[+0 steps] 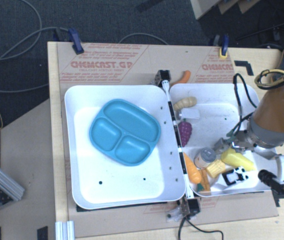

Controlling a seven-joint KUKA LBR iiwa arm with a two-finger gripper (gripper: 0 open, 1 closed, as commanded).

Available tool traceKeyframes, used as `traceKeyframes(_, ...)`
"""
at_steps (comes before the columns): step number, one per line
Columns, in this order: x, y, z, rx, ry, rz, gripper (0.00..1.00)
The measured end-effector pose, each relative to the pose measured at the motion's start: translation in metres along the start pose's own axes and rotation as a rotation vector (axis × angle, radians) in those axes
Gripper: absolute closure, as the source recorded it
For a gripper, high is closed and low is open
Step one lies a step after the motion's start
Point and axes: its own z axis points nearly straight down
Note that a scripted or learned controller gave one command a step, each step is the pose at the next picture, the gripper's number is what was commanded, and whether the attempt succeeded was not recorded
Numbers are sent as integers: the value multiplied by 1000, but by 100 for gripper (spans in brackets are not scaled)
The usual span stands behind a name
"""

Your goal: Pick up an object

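At the near end of the right bin (242, 190), a cluster of small toys is seen: a black-and-white piece (236, 176), an orange carrot (192, 170), a yellow banana (238, 159) and a grey-lidded jar (205, 157). The gripper (227, 145) is lowered just beside the banana; its state cannot be told, being hidden under the wrist. Farther off lie purple grapes (185, 131) and a beige piece (185, 103). A blue plate (125, 131) is held in the left bin (81, 149).

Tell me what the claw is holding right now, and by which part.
Cannot be told. The claw sits low in the right bin beside the yellow toy, but the wrist hides its tips and nothing shows gripped.
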Motion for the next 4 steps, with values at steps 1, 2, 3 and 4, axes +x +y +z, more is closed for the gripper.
traceKeyframes(1, 0, 3, -10, -7, -2, -1, 100)
traceKeyframes(2, 1, 3, -10, -6, -2, -1, 0)
traceKeyframes(3, -64, 61, -86, -17, -10, -2, 0)
traceKeyframes(4, 33, -27, -86, 2, 4, -8, 0)
